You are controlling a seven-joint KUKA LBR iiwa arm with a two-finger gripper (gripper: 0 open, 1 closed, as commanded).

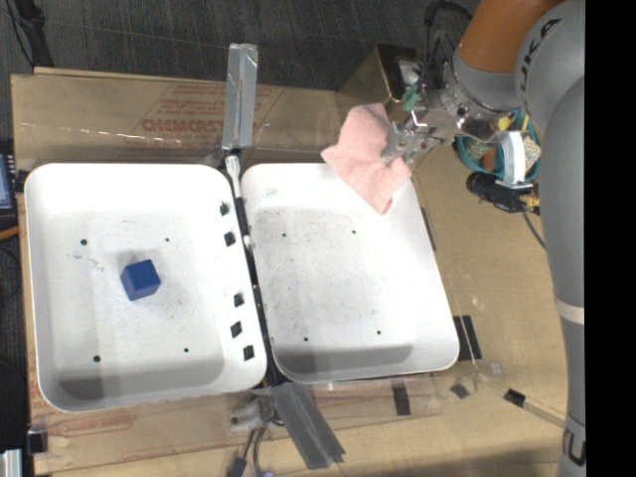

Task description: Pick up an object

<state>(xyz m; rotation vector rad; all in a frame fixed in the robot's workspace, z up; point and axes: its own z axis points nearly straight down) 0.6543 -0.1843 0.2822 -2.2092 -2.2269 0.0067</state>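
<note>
Two white bins sit side by side on the tabletop. A blue cube [140, 278] rests in the left bin [60, 266]. At the right bin's [417, 306] far right corner, the end effector [409, 139] pinches a pink cloth [366, 154] by one edge, so it dangles over the rim.

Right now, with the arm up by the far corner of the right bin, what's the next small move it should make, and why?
Probably lift straight up a little. The gripper sits at the edge of the pink cloth, which hangs over the right bin's far corner. A short raise would show whether the cloth comes along. The blue cube lies apart in the left bin.
</note>
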